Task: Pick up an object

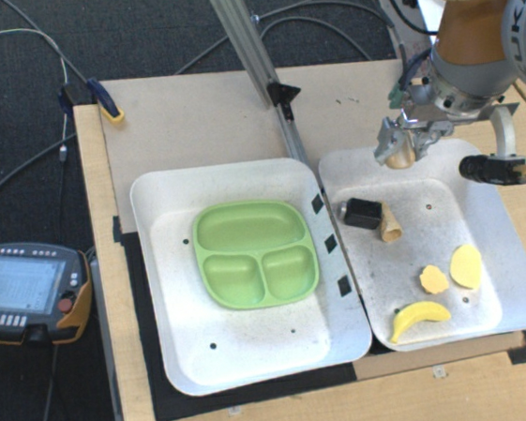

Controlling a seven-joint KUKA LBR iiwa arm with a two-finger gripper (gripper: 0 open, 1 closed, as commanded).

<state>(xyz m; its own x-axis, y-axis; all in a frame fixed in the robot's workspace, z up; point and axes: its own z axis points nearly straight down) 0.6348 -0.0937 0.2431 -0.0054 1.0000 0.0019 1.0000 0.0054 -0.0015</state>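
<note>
1. The gripper (399, 147) is seen in the upper right of the frame, over the far rim of the right bin (524, 265); a tan, rounded piece (401, 155) is seen between its metal fingers, which are closed against it.
2. The grey arm with its orange band (478, 10) is placed along the upper right edge of the frame, above the right bin's far corner.
3. Open room is left in the middle of the right bin, between the things near its left wall and those toward its lower right.
4. Inside the right bin, a black block (361, 212) is found near the left wall, with a tan cylinder (390, 223) touching it on its right.
5. Toward the lower right of the frame, a yellow banana (419, 316) is laid near the bin's near rim; a small orange-yellow piece (433, 280) and a yellow rounded piece (467, 266) are set just beside each other above it.
6. The left bin (180, 356) is occupied at its centre by a green plate (254, 254), glossy, with rounded corners, divided into one long compartment and two smaller ones.
7. Both bins are white, shallow and speckled with dark marks.
8. A slanted metal bar (248, 41) is seen coming down from the top of the frame to the gap between the bins.
9. A handheld control unit with a screen (27, 293) is seen at the left edge of the frame, off the bench.
</note>
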